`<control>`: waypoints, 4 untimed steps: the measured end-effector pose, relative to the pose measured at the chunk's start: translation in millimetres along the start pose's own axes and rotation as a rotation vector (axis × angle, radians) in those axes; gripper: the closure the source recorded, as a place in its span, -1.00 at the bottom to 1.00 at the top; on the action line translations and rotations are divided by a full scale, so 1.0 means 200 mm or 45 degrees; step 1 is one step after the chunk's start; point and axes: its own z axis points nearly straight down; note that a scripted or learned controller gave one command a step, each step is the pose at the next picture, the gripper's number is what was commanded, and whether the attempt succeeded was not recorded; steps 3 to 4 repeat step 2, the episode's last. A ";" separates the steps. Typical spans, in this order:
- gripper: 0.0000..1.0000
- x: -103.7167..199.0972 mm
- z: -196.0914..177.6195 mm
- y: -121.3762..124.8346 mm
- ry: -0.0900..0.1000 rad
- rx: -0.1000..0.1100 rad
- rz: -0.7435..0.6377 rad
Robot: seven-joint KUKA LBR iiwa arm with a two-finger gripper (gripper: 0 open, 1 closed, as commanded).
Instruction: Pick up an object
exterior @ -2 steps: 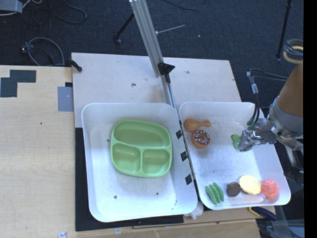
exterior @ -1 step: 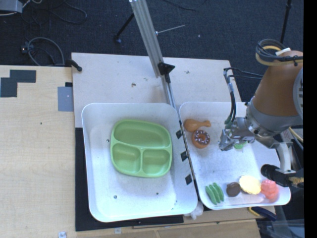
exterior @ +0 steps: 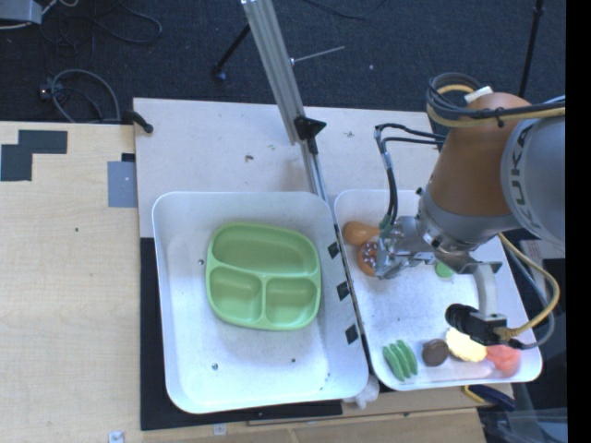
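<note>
My gripper is low over the upper left part of the right bin. It sits right beside a reddish-brown round object, which it partly hides. An orange object lies just above that one, near the bin's left wall. The grey arm with its orange band covers the upper right part of this bin.
A green divided plate lies in the left bin. Along the right bin's near edge lie a green ribbed piece, a brown ball, a yellow item and a pink item. A metal rail slants between the bins.
</note>
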 end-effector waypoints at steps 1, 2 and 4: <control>1.00 0.28 0.04 0.08 -0.001 -0.004 -0.001; 1.00 0.54 0.02 0.19 -0.004 -0.003 0.002; 1.00 0.54 0.02 0.19 -0.004 -0.003 0.002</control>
